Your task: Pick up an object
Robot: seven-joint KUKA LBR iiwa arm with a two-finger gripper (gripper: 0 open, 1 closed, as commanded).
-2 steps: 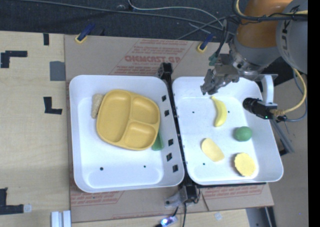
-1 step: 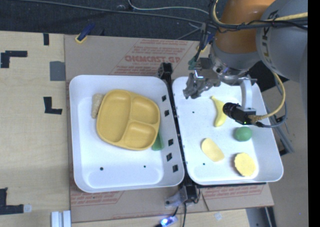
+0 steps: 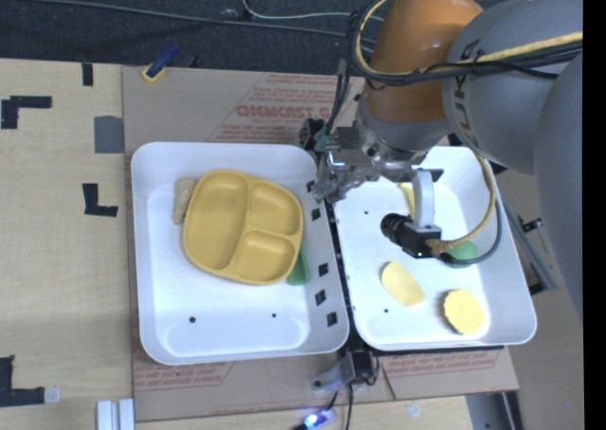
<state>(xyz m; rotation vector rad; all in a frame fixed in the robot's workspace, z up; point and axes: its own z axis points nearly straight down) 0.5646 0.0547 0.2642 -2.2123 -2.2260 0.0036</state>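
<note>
- The gripper sits low over the upper left corner of the right bin, just beside the divide between the two bins; its fingers are too small and cluttered in the camera view to tell whether they stand wide or narrow, and nothing can be seen between them.
- The nearest candidates for a pick lie in the right bin, toward the near edge from the gripper: a pale yellow piece and, just beyond it toward the corner, a rounder yellow piece. The two are near each other but apart.
- The pale piece runs slantwise, its long axis from upper left to lower right.
- A small green object rests near the cable loop, toward the bin's right side.
- In the left bin, a yellow divided tray lies tilted, with a tan block at its left edge and a green bit peeking out at its right.
- Judged from this, the pale piece is the closest target; the gripper would need to travel toward the near edge and somewhat rightward.
</note>
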